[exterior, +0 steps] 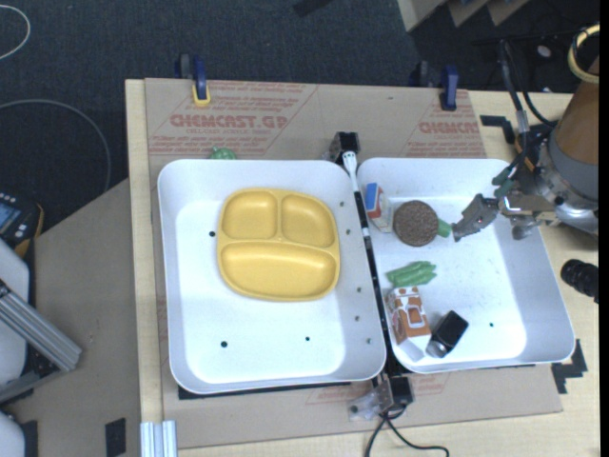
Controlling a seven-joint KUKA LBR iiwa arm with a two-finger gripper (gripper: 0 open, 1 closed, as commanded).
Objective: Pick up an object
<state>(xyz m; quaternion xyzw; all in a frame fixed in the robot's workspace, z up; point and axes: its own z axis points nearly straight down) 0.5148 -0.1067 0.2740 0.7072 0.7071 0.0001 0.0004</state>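
Grey two-finger gripper (468, 221) is hovering w/ fingers spread, grasping nothing. Round brown speckled disc (416, 223) is sitting just beside its tips; a flat disc may be slipping out, imo.

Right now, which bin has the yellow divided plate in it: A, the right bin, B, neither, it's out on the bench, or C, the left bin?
C: the yellow divided plate lies flat in the left bin, while the right bin holds the smaller items.
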